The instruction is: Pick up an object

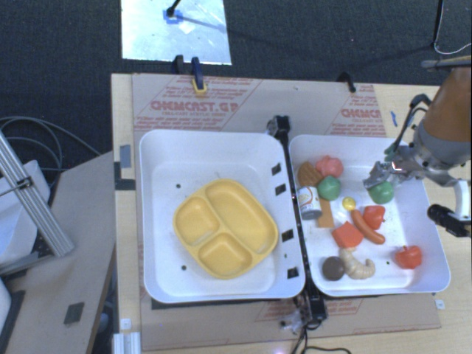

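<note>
My gripper (383, 174) hangs over the upper right part of the right bin (435, 271), with the grey arm and its orange band reaching in from the right. A round green object (381, 192) lies directly under the gripper, touching it or nearly so, and I cannot tell whether it is gripped. Around it lie a red pepper (375, 214), a sausage (366, 228), a small yellow piece (349, 204), a green ball (329, 188), a pink item (330, 166) and an orange block (346, 235).
The right bin also holds a small can (308, 201), a brown piece (310, 174), a dark ball (333, 268), a beige root shape (360, 267) and a red fruit (409, 257). A yellow divided plate (225, 228) lies in the left bin (158, 198).
</note>
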Controlling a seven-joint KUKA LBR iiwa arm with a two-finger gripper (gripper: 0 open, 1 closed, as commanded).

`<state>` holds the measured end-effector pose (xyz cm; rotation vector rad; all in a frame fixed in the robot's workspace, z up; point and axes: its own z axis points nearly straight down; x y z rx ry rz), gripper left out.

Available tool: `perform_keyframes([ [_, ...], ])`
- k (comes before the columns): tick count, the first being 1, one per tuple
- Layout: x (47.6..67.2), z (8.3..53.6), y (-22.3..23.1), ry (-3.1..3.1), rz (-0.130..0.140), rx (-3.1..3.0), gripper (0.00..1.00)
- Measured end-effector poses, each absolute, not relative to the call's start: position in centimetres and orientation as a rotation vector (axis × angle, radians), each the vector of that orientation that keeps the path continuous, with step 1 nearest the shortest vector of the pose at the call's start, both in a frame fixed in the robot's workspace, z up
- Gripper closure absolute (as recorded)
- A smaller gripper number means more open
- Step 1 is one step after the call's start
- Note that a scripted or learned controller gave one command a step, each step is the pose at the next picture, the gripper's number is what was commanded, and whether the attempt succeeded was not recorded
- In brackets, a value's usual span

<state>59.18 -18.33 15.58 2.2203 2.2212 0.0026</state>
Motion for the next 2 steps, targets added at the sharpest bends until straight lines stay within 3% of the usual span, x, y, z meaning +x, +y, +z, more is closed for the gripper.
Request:
perform_keyframes([
  [1,60.8,9.1,-10.5,2.232,0.003,2.211,1.0],
  [2,60.4,20.5,-4.2,2.229,0.013,2.205,1.0],
])
